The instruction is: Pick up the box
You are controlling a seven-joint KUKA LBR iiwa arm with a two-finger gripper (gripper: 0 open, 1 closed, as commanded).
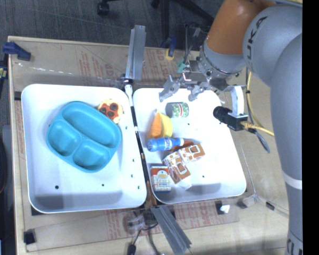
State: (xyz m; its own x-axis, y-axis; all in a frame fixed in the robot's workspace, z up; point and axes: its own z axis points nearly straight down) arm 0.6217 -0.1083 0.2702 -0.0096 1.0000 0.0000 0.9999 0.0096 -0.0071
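The grey arm comes in from the right, smooth and rounded, with a glossy orange band above the wrist. Its gripper (182,92) hangs over the far edge of the right bin (231,163). The two metal fingers are spread wide apart, and nothing is between them.

The right bin is a shallow white plastic tray with rounded corners. The box (160,178) lies flat near its front left corner, a small cardboard carton with a red and orange print, well apart from the gripper. Touching its right side is a brown and white patterned packet (182,163), which looks soft and a little crumpled. Behind that lies a blue plastic bottle (164,144) on its side. Further back is an orange and yellow rounded thing (161,125), and just beside it a small green and white can (177,110), which lies close under the open fingers.

In the left bin (37,185) rests a shiny light-blue plastic plate (84,135) with three moulded compartments. At its far right corner sits a small round toy (110,108), orange with dark spots.
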